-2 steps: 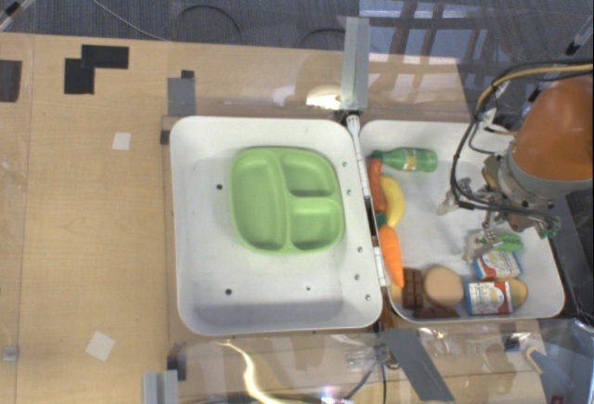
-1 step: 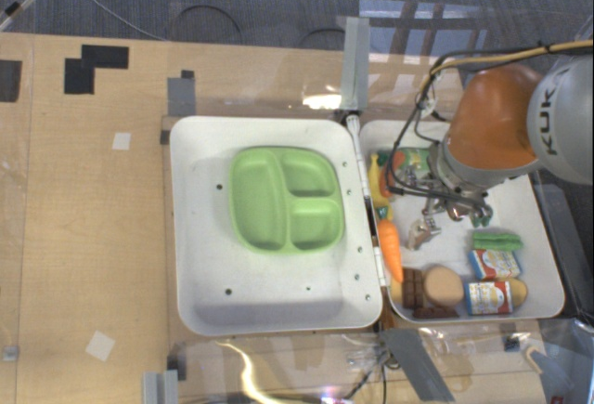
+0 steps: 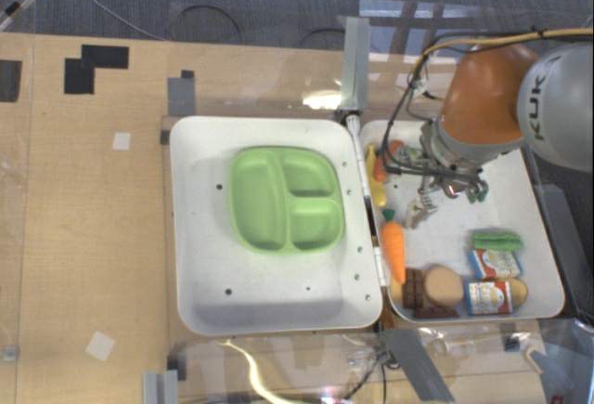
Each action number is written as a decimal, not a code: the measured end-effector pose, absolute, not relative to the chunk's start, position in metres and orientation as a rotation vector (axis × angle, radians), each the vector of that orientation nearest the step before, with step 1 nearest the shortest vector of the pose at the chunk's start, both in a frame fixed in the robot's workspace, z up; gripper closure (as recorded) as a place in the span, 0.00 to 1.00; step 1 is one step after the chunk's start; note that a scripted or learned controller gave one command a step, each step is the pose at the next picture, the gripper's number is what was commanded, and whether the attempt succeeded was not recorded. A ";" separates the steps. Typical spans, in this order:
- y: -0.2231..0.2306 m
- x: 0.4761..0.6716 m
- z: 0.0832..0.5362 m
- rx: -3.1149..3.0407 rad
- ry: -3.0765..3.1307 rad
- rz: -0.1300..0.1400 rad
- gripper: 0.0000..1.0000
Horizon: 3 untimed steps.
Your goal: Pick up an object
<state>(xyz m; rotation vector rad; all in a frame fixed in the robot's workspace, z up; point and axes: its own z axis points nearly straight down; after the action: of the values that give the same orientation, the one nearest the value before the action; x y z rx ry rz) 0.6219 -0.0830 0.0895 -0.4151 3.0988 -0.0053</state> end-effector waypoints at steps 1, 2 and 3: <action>-0.133 0.565 0.091 -0.687 3.049 -0.011 0.00; -0.134 0.660 0.088 -0.791 3.068 0.016 0.00; -0.104 0.658 0.089 -0.201 3.189 -0.023 0.00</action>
<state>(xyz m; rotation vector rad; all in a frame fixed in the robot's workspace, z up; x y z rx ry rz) 0.6580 -0.1043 0.0894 -0.2007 3.1886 -0.0233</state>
